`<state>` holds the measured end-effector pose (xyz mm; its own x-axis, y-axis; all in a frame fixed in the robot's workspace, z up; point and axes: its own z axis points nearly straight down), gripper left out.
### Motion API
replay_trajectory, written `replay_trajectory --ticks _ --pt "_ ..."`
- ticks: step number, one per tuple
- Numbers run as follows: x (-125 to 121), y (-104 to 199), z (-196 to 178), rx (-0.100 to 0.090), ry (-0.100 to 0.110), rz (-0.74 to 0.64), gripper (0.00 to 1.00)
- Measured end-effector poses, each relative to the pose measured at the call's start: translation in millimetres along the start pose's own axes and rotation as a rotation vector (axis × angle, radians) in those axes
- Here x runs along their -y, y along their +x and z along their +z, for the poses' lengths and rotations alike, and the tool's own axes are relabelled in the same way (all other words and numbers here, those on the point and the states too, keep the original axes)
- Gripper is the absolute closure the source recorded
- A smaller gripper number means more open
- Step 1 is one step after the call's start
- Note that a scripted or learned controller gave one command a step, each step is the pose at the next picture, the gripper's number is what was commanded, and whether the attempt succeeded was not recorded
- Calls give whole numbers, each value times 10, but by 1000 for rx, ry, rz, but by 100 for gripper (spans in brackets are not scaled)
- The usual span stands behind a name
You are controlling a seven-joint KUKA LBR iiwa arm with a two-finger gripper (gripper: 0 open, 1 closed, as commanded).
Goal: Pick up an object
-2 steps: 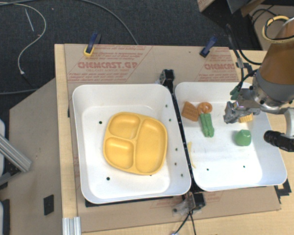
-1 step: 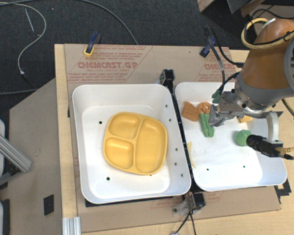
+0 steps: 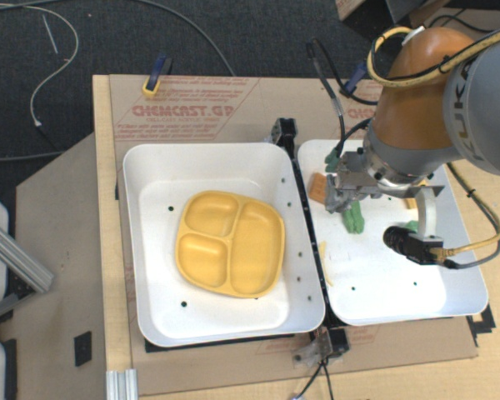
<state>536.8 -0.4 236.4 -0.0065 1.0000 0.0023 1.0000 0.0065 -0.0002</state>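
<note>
Arm (image 3: pixel 425 82) of grey and orange leans in over the right bin (image 3: pixel 383 294), its bulk hiding much of that bin's far half; the hand (image 3: pixel 347 197) sits low by a green object (image 3: pixel 353 218) and an orange piece (image 3: pixel 317 188), both partly covered; whether it is spread or pinching cannot be told. Left bin (image 3: pixel 150 182) holds a yellow divided plate (image 3: pixel 231 243), lying flat; cardboard-topped bench (image 3: pixel 192 107) carries both bins.

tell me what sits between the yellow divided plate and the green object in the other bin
In the camera view, between the yellow plate and the green object: bare bin floor, then the two bins' adjoining rims.
</note>
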Motion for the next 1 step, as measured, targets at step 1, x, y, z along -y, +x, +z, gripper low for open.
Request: replay_trajectory --ticks 1 --pt "84 552 -67 -1 0 -1 100"
